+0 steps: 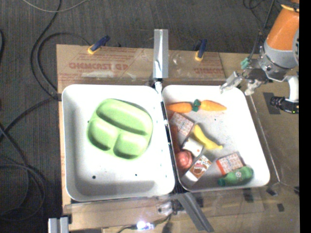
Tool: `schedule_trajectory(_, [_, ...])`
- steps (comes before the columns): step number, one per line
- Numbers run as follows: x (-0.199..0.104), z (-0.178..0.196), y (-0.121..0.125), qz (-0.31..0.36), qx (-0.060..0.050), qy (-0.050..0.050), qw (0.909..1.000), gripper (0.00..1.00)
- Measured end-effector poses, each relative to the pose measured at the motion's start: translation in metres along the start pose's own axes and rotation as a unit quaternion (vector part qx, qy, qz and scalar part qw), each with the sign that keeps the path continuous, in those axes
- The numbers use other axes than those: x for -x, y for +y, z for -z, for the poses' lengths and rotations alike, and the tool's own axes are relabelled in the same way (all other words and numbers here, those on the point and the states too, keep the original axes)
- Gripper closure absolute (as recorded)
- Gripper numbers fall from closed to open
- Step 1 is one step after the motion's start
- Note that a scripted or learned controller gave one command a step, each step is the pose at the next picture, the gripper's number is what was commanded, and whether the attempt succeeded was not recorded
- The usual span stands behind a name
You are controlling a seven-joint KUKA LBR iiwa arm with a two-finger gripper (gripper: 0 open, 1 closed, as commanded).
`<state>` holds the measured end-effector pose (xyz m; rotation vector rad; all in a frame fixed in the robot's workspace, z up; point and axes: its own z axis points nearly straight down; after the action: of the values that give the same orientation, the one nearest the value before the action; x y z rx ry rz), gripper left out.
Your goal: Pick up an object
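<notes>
The right bin [252, 125] holds an orange carrot [197, 106] along its far side, a yellow banana [206, 138] in the middle, a patterned carton [181, 124], a reddish round fruit [183, 158], a small brown-and-white carton [198, 168], an orange-red box [229, 162] and a green bottle [237, 176] at the near right. My gripper [238, 82] hangs above the far right corner of this bin, beyond the carrot, with nothing seen between its fingers.
The left bin [73, 144] contains a large green moulded shape [120, 127]. A metal post [161, 57] stands between the bins at the back. Two clamps [98, 44] [199, 50] hold the cardboard backing. Cables lie on the floor at left.
</notes>
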<state>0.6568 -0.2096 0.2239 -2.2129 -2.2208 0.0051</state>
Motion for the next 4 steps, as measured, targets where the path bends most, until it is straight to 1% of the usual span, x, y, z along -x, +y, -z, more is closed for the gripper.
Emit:
schedule_trajectory(1, [-0.034,-0.121,-0.036,-0.097,-0.001,-0.001,0.9953,0.00])
schedule_trajectory(2, [-0.073,-0.136,-0.109,-0.077,0.008,-0.002,0.9970,0.00])
schedule_trajectory(3, [-0.074,-0.129,-0.109,-0.077,0.006,-0.001,0.9970,1.00])
schedule_trajectory(4, [-0.155,-0.045,-0.093,-0.090,-0.001,-0.001,0.9960,1.00])
